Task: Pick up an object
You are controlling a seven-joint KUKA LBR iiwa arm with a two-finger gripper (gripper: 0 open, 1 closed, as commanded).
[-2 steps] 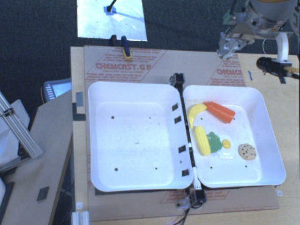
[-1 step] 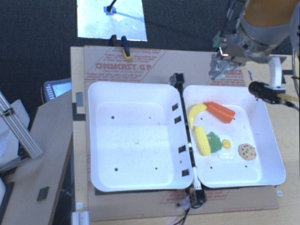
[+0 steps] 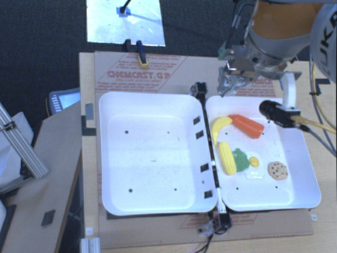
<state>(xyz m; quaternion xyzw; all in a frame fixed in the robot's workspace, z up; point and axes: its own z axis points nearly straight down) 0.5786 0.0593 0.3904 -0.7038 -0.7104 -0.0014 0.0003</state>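
Hovering above the far edge of the right bin (image 3: 303,196), the gripper (image 3: 230,84) carried nothing; jaw state could not be determined. Banana (image 3: 220,126), carrot (image 3: 246,125), corn (image 3: 227,158), broccoli (image 3: 241,159), egg (image 3: 254,163) and cookie (image 3: 277,170) lay inside that bin.

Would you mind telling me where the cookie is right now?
The cookie lies in the right bin, toward its near right part, just right of the fried egg and the broccoli.

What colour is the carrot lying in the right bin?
Orange: the carrot shows clearly in the camera view.
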